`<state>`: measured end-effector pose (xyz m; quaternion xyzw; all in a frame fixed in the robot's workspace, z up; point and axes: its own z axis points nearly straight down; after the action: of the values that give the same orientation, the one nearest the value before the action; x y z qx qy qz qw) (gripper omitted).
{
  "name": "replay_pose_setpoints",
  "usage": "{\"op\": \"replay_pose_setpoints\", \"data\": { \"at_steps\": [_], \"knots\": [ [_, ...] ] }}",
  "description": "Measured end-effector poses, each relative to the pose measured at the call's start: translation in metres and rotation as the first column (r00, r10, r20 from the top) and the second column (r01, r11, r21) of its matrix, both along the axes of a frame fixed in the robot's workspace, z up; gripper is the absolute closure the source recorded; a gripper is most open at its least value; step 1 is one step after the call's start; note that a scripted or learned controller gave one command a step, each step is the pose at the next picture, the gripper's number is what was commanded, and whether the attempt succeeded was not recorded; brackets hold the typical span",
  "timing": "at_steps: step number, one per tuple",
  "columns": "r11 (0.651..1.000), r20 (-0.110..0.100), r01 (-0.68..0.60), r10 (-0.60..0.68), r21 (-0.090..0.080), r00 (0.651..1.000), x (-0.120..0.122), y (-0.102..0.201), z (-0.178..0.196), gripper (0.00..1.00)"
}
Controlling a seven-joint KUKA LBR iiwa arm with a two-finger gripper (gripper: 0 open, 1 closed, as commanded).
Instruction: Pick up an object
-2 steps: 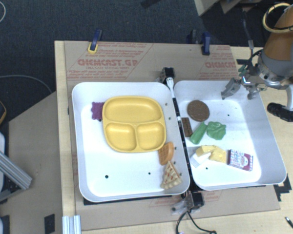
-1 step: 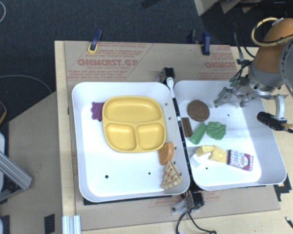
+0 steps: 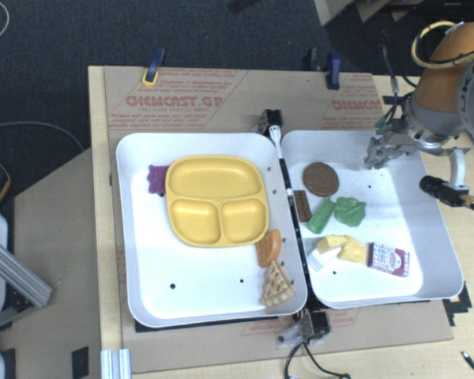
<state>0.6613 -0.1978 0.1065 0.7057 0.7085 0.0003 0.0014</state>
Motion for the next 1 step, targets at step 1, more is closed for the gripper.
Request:
{"op": "replay_pose_setpoints", "data": {
  "at_steps": [1],
  "knots": [
    [1.000,0.007,0.002,-0.002,-0.001,1.000,0.0111,0.0050,0.0539,1.00]
  ]
}}
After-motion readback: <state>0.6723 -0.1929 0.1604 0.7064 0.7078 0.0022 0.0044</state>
